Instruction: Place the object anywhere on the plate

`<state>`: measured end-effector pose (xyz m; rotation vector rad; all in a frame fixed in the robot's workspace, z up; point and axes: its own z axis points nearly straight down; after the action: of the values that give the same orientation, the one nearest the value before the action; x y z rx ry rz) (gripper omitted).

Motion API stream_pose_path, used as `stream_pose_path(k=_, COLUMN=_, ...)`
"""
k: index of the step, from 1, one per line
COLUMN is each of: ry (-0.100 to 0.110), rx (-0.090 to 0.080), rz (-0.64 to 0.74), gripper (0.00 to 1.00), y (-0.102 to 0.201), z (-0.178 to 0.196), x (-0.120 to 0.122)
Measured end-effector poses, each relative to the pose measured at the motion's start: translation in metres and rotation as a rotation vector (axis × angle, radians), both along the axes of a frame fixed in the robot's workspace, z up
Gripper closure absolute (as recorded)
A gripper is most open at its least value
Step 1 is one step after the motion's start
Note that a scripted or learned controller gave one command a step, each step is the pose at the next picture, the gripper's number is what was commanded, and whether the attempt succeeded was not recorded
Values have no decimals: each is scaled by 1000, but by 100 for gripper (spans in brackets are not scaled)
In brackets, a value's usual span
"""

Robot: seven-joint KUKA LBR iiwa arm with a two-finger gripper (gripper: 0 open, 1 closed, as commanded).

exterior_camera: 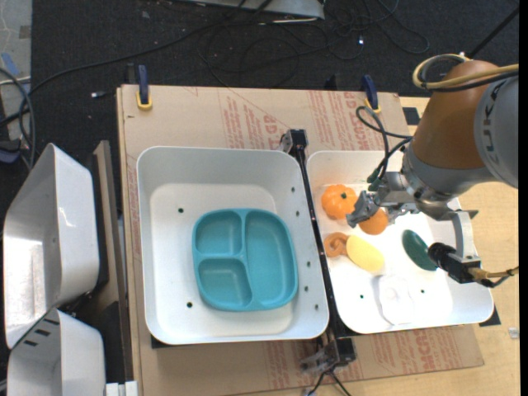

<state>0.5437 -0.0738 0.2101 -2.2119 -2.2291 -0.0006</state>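
Camera view: the teal plate (245, 259) lies in the left bin (157, 221). In the right bin (474, 304), an orange pumpkin-like object (337, 200) sits beside a yellow piece (365, 252). My claw (365, 211) hovers over a smaller orange object (374, 222); I cannot tell its grip.

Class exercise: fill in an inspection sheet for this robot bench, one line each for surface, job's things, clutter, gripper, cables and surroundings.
Surface: brown board bearing two white bins side by side.
Job's things: teal divided plate in the left bin, nothing on it; orange fruit in the right bin.
Clutter: yellow fruit, small orange piece, dark green object, white object.
Gripper: gripper low over the right bin, beside the orange fruit.
Cables: black cables on the floor.
Surroundings: spare white bins at left.
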Motion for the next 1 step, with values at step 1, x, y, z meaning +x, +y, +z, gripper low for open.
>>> stream_pose_path(k=1, ry=-2, rx=0, rz=1, gripper=100, y=52, z=13, x=-1)
